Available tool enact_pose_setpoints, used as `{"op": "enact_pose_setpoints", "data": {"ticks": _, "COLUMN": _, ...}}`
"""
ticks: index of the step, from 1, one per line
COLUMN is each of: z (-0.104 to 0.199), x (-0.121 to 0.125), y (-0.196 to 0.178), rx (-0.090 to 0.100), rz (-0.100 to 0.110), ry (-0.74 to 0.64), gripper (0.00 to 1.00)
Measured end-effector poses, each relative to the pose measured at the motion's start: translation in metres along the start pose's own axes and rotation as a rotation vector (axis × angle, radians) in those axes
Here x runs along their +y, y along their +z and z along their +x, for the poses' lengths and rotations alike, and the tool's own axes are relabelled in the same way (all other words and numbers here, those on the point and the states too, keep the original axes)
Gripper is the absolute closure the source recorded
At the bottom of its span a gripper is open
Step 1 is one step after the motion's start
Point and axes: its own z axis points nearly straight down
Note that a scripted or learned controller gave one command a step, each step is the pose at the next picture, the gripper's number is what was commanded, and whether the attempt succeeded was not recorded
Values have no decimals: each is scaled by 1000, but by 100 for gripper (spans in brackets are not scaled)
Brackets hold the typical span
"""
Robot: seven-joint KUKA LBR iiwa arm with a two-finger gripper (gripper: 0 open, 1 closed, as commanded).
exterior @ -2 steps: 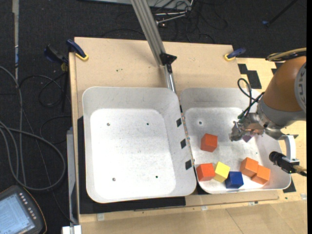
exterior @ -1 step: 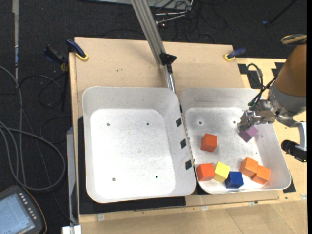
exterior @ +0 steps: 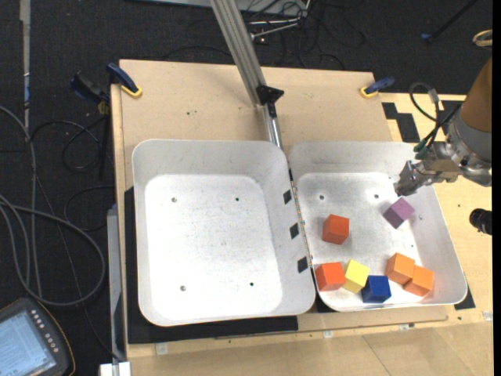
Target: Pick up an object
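Camera view — gripper [exterior: 408,182] just above purple block [exterior: 399,211]; orange block [exterior: 336,229] apart.

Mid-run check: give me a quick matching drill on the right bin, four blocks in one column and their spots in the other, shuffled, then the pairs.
Things:
1. purple block
2. blue block
3. yellow block
4. lone orange-red block

Places:
A. mid-bin, apart from the other blocks
B. just below the gripper, at the upper right of the right bin
C. front row, between an orange-red block and the blue one
D. front edge, right of the yellow one

Pairs: 1-B, 2-D, 3-C, 4-A
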Motion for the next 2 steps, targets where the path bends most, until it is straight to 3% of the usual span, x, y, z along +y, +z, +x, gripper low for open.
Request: {"op": "enact_pose_setpoints", "data": {"ticks": 2, "z": 103, "x": 27, "y": 23, "rx": 5, "rz": 9, "ry": -5, "gripper": 100}}
